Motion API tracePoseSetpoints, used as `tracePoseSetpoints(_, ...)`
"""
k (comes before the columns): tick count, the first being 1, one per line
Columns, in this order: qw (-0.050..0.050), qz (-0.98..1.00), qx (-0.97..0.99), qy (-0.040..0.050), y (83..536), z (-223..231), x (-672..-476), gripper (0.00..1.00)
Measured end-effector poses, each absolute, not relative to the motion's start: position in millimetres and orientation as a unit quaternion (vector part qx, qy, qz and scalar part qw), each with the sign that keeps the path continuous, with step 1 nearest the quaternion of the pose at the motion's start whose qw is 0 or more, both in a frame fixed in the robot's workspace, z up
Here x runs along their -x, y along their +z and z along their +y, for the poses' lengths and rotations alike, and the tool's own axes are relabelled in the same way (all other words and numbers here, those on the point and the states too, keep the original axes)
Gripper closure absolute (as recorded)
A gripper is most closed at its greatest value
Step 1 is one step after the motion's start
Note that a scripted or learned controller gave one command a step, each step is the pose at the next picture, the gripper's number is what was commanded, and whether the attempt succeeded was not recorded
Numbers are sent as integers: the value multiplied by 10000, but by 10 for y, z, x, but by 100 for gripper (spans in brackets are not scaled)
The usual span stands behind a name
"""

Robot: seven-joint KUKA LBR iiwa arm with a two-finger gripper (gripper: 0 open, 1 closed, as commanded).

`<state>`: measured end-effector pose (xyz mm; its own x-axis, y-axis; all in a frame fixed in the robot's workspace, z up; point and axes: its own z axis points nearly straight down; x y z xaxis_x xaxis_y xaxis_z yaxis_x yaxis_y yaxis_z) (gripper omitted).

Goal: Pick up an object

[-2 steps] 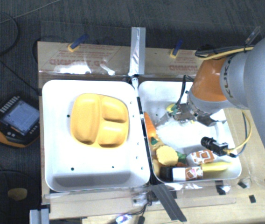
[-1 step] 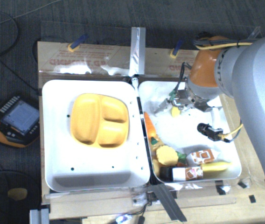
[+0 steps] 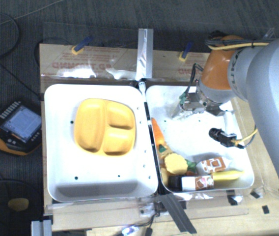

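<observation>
Gripper (image 3: 192, 102): you find it low over the upper part of the right bin (image 3: 245, 154), under the orange band of the arm (image 3: 257, 68); you cannot tell its state from this slant, and nothing shows in its hold.
Progress: judge the pick as not yet made; descent, closing and lift all look left to do.
Candidate objects: you see them crowded along the right bin's left wall and near edge, well apart from the gripper.
Carrot (image 3: 157, 132): lies against the left wall; long axis runs along that wall, tip toward the far end.
Yellow lumpy item (image 3: 176, 164): just below the carrot; no clear axis.
Dark bottle (image 3: 192, 183): on its side at the near edge; long axis left to right.
Yellow banana-like item (image 3: 227, 175): beside the bottle, axis likewise left to right.
Left bin (image 3: 61, 181): holds a yellow divided tray (image 3: 104, 126), flat, unengaged.
</observation>
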<state>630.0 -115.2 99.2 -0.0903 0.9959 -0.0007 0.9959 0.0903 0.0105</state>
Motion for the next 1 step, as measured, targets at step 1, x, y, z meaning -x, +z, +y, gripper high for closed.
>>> tracePoseSetpoints(1, 71, 6869, -7267, 60, 920, -1116, -6057, 100)
